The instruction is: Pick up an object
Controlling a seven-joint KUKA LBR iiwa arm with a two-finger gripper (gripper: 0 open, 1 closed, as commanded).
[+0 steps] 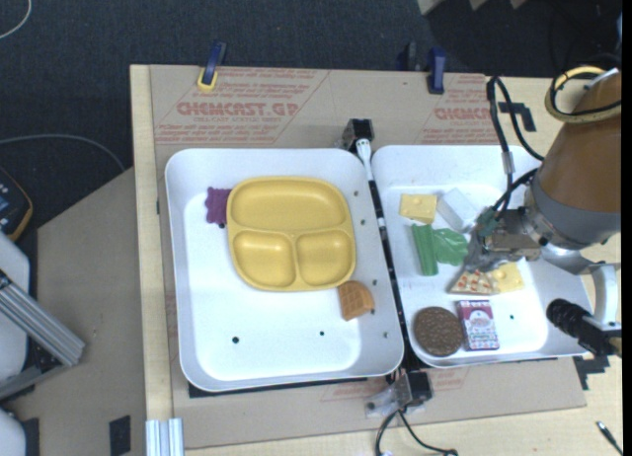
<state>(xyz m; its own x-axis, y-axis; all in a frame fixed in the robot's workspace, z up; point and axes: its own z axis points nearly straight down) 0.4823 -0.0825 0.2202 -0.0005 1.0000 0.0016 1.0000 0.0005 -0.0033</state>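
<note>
Dark carpet surrounds a plywood bench [296,109] that carries two shallow white plastic bins side by side. Far out to the gripper's left in the view sits the left bin [197,316], and in it the biggest item, a yellow three-compartment plastic plate [291,232], with a small purple toy piece [215,205] touching its far rim and a brown bread-like toy piece [355,299] just beside its near corner. The grey arm with its orange band [588,163] reaches over the right bin [395,163], and the gripper [499,237] hangs low over that bin's middle; whether it is spread or closed I cannot tell, and nothing can be seen held. Just beside it on the plate's side lies a green plastic toy vegetable [433,247]; directly below it lies a flat pizza-slice toy [474,281] touching a pale yellow piece [509,276]. Beyond the green toy is a yellow cheese-like wedge [418,207] next to a pale translucent wrapper [456,209]. Nearer the camera sit a round brown cookie-like disc [437,331] and a small red and white packet [478,326], touching. The pizza slice looks the likeliest target: probably light and stiff, but thin and flat against the floor, so a pinch across its narrow edges would likely serve better than pressing from above.
</note>
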